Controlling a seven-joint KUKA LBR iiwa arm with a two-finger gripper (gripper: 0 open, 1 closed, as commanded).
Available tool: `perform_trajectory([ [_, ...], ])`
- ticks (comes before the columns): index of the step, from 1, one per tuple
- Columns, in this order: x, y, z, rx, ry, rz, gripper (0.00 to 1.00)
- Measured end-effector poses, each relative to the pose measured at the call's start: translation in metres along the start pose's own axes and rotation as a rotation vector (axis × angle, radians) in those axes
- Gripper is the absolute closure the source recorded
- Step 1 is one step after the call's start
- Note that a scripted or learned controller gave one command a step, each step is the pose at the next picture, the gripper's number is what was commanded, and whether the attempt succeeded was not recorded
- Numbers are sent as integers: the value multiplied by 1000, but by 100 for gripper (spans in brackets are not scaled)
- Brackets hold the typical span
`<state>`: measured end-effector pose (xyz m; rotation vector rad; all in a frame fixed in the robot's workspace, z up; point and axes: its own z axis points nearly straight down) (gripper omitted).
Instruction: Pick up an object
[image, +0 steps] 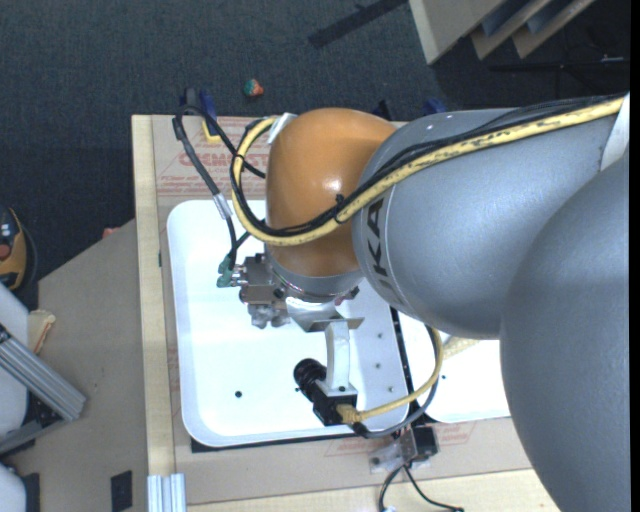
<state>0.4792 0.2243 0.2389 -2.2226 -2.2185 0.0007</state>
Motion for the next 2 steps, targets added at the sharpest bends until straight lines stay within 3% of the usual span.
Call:
perform_trajectory([
  [1, -10, 14, -186, -21, 8, -3, 100],
  [2, 1, -2, -77, 11, -5, -2, 100],
])
